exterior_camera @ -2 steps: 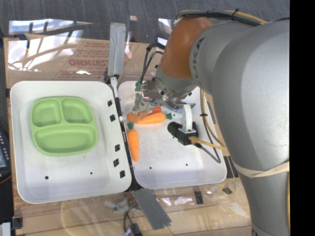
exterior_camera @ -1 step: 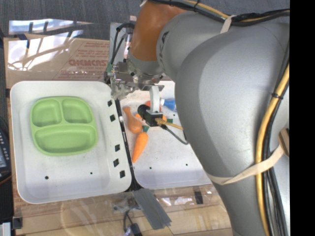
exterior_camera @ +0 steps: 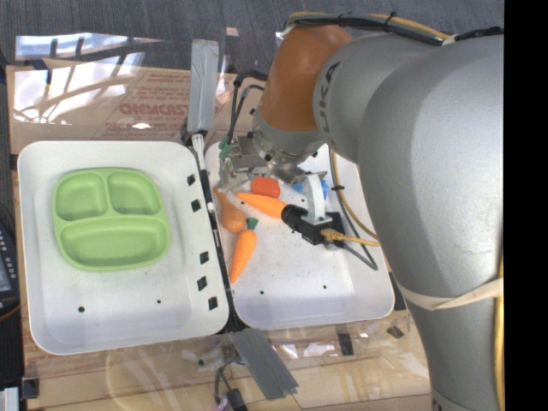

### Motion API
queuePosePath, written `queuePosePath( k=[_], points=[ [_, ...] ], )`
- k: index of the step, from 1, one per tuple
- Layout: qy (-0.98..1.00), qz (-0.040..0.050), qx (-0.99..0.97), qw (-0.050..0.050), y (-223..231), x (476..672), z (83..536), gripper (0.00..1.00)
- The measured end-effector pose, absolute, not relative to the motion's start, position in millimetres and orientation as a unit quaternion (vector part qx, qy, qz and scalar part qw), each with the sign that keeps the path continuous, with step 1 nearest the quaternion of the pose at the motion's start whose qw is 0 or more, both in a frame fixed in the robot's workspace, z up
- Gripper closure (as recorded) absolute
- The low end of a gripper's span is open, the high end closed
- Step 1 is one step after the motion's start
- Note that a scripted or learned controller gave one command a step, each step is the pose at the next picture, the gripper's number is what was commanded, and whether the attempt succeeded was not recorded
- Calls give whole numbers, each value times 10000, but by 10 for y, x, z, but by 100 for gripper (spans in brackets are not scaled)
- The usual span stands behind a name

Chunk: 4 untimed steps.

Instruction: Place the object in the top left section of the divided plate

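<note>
**Arm low over the right bin, carrots beneath the wrist**

We log the arm (exterior_camera: 411,144) first: grey bulk reaching in from the right and covering much of the right bin (exterior_camera: 300,302), its orange band (exterior_camera: 295,80) sitting above the wrist.

The left bin (exterior_camera: 111,315) carries a green divided plate (exterior_camera: 110,219) with two small sections along the top and one long section below. We see nothing lying in its top left section.

In the right bin, near the divider between the bins, we count toy carrots. One carrot (exterior_camera: 242,255) lies tilted, green stem end uppermost, just beside the divider. A second carrot (exterior_camera: 261,204) lies nearly crosswise above it. A third orange piece (exterior_camera: 230,215) sits touching the divider wall, and a redder piece (exterior_camera: 265,186) is tucked right under the wrist.

The gripper (exterior_camera: 248,174) hangs directly over this cluster, close above the crosswise carrot. Its hardware is crowded by cables and shadow; we cannot tell how it is set, nor whether it touches or holds any piece.

A yellow cable (exterior_camera: 360,241) trails across the bin floor from a black fitting (exterior_camera: 310,226).
</note>
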State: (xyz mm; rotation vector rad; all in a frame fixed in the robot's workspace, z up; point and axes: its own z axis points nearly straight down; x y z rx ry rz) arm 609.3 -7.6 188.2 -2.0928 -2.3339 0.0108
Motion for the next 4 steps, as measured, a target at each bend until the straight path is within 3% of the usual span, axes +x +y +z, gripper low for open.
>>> queuePosePath(
  k=[1,2,3,4],
  points=[
    [-7078,32,-7064,30,-627,5442,1884,100],
    [-6433,37,-7656,36,-612,4758,1879,100],
    [-6340,25,-7734,21,-1285,5000,2476,100],
    [-6128,41,-7902,36,-773,5756,1862,100]
  ],
)
